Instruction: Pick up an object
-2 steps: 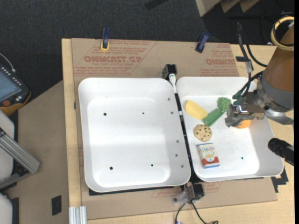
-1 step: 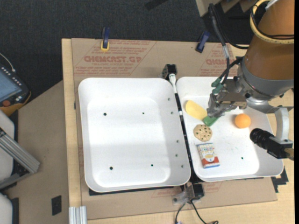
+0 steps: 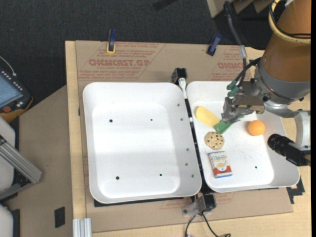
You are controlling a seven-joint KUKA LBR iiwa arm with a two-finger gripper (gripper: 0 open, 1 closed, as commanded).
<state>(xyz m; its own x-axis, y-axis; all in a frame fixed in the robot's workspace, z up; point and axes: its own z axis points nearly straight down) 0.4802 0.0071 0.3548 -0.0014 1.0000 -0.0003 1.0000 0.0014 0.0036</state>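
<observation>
In the right bin, gripper over green object, beside cookie.

Right bin holds a yellow piece, green piece, cookie, orange ball, small carton

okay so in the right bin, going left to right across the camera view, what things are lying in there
Yellow piece → cookie → small carton → orange ball. I left out the green piece under the hand; it overlaps others.

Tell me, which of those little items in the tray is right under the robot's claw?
The green piece, partly under the gripper; the yellow block, cookie, orange ball and small carton lie apart.
</observation>
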